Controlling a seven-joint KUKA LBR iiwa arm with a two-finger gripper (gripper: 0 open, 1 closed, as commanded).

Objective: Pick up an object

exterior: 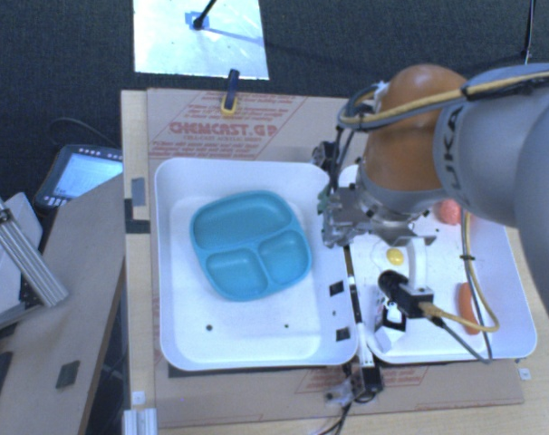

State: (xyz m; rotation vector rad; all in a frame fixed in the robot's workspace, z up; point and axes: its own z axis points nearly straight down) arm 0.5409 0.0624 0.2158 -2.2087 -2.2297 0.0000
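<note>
My gripper [341, 232] hangs low over the left edge of the right bin [501, 243], close to the wall between the two bins. Nothing shows in its grasp. A small yellow object [395, 256] lies in the right bin just right of the gripper. Farther right, a pink-orange object [448, 211] peeks out from under the arm, and an orange-red sausage-shaped object [467, 308] lies near the bin's front. The arm's orange band and grey wrist hide much of the right bin.
The left bin [179, 333] holds a blue divided plate [251, 243], tilted slightly, near its middle. A cardboard sheet [229, 127] lies under both bins. A tablet [75, 175] rests off the bench at left.
</note>
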